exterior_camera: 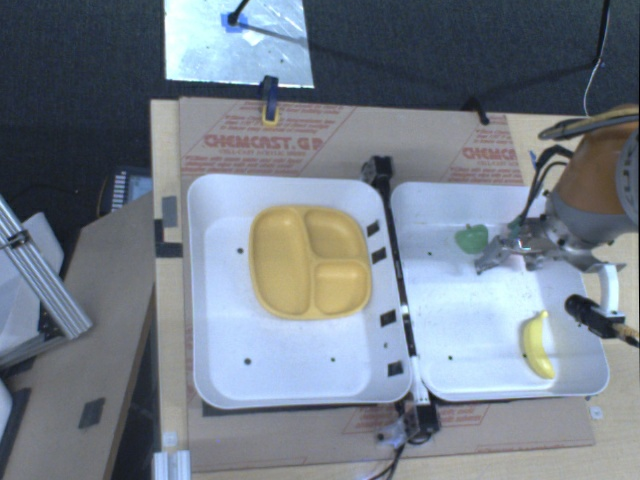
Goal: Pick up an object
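The end effector (492,256) is seen low over the right bin (450,368), just beside a small green object (471,237) near the bin's far wall; whether it is apart or together cannot be told. A banana (537,345) is seen near the right bin's right edge, while a yellow divided plate (308,261) is held in the left bin (225,368).

Two white bins (225,368): yellow divided plate (308,262) at nine o'clock, green object (471,237) and yellow banana (537,345) at three.
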{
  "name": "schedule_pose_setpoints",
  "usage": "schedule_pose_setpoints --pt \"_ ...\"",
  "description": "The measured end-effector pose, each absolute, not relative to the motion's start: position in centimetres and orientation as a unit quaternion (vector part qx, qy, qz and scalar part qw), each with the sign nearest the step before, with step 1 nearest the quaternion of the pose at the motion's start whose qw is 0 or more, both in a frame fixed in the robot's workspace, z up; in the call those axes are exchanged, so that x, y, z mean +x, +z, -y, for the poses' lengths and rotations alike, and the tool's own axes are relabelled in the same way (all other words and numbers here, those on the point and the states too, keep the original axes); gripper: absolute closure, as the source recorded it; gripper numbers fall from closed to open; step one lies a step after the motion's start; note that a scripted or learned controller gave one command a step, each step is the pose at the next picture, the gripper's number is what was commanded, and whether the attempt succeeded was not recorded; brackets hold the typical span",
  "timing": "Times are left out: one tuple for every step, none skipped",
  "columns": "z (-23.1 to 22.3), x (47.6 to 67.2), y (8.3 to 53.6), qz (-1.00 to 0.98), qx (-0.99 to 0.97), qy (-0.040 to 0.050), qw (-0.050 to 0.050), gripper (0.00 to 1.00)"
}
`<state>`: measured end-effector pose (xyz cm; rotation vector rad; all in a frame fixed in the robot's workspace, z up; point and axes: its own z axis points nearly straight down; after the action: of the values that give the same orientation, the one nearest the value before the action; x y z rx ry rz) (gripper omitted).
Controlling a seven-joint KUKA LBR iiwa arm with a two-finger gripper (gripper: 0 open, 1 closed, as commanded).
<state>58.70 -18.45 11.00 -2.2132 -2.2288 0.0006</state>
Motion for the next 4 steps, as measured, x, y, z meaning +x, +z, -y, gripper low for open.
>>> schedule_pose_setpoints --pt "18.4 58.8 8.4 0.709 -0.705 -0.0001 0.000 0.00" --pt "18.5 58.9 9.6 0.709 -0.705 -0.0010 -0.002 1.00" --pt "17.4 58.9 15.0 0.709 -0.705 -0.0019 -0.003 1.00" --pt "16.5 59.5 20.8 0.710 -0.705 -0.0022 -0.004 1.00"
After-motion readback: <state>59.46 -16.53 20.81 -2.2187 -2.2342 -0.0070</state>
